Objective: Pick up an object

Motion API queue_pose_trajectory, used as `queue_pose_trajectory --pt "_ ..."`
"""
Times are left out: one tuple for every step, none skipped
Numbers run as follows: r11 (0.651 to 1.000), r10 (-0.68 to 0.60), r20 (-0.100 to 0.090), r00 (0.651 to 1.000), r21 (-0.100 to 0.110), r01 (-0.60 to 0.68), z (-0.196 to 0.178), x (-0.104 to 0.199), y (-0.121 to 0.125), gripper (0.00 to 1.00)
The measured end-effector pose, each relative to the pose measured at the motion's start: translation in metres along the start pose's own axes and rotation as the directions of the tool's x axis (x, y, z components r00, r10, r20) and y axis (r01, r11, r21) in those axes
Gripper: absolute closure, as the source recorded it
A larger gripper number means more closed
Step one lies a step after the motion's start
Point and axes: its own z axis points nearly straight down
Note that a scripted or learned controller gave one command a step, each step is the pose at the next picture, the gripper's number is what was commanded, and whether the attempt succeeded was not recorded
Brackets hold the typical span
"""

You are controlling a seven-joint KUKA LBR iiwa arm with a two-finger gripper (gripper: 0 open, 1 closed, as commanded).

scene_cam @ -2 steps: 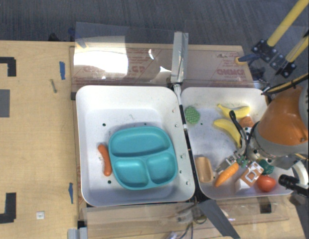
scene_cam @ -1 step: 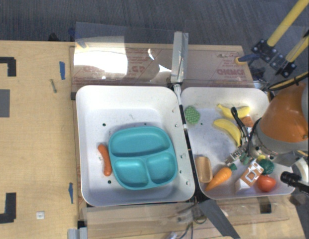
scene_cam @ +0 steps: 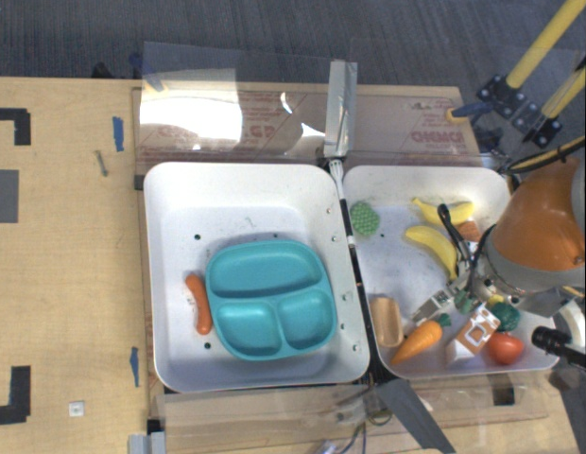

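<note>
While the arm point(scene_cam: 543, 230) reaches low into the right bin point(scene_cam: 397, 183), its claw point(scene_cam: 460, 296) sits among a carrot point(scene_cam: 418, 339), bananas point(scene_cam: 435, 242) and a tomato point(scene_cam: 506, 348); whether it grips anything cannot be told. A teal tray point(scene_cam: 269, 296) fills the left bin point(scene_cam: 180, 197) on the table point(scene_cam: 57, 253)

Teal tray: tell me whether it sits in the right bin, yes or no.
No. The teal tray lies in the left bin, beside a sausage.

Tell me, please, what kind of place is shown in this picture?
Probably a robot test bench in a lab, not a kitchen. Two white bins sit side by side on a wooden bench, toy food such as a banana lies inside, and a robot arm reaches in.
</note>
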Motion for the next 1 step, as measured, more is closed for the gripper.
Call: queue_pose_trajectory --pt "0.979 0.204 -0.007 0.979 0.012 -0.204 0.0126 -0.0218 0.0490 0.00"
